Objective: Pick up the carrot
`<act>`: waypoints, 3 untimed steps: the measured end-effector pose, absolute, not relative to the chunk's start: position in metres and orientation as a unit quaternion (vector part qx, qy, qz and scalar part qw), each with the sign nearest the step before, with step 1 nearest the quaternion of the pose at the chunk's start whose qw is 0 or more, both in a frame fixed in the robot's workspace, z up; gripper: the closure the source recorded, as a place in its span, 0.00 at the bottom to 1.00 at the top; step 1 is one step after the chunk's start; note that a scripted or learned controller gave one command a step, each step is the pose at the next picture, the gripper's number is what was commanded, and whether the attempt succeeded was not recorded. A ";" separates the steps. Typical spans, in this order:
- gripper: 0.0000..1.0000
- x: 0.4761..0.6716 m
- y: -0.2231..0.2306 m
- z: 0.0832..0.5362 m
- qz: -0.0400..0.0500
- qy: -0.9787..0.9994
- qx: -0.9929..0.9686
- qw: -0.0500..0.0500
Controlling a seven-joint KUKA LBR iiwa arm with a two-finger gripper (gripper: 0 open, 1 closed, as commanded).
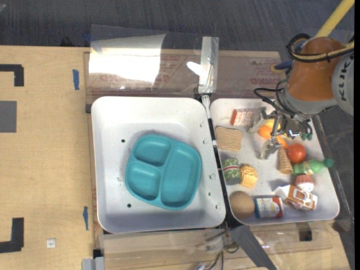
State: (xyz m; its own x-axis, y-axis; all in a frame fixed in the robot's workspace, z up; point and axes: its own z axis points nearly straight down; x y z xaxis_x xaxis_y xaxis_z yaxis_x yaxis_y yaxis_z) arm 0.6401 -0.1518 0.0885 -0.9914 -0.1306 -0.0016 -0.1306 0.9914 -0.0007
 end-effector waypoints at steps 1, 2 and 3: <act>1.00 0.645 -0.151 0.103 -0.002 0.998 -0.066 0.011; 1.00 0.594 -0.172 0.090 0.000 0.998 0.062 0.005; 0.00 0.594 -0.172 0.089 0.000 0.998 0.062 0.005</act>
